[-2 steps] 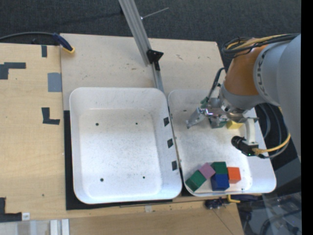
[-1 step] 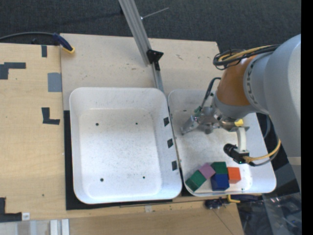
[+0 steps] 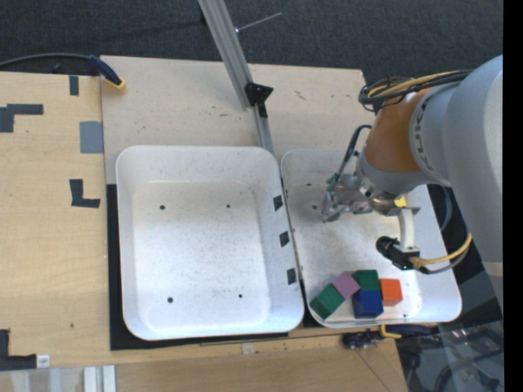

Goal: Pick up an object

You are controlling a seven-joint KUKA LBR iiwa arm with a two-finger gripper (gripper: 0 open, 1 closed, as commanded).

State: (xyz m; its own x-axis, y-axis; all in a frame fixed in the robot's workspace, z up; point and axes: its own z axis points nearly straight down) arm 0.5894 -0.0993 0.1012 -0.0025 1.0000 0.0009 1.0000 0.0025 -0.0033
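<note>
- Pale wooden bench top [image 3: 49, 243]: carries both bins, with grey tape marks on its left portion.
- Grey KUKA arm with an orange band above the wrist [image 3: 458, 129]: enters from the right edge and reaches over the right bin.
- Shallow white plastic left bin [image 3: 135, 178]: sits on a black mat, speckled floor, touching the right bin along its right rim.
- Shallow white plastic right bin [image 3: 437, 305]: holds all the blocks in its near end.
- Slanted aluminium rail [image 3: 222, 31]: runs from the top edge down to the junction of the two bins.
- Two-finger metal gripper [image 3: 331, 211]: hangs over the far left part of the right bin, well apart from the blocks; nothing shows between the fingers, and whether they are parted or closed cannot be told.
- Blocks, clustered and touching near the right bin's front rim: dark green cube [image 3: 328, 300] leftmost, pale purple cube [image 3: 346, 284], second green cube [image 3: 367, 279] behind, blue cube [image 3: 368, 303] in front, orange cube [image 3: 391, 291] rightmost.
- Blue and yellow clamp handle [image 3: 108, 72]: lies at the bench's far left corner.
</note>
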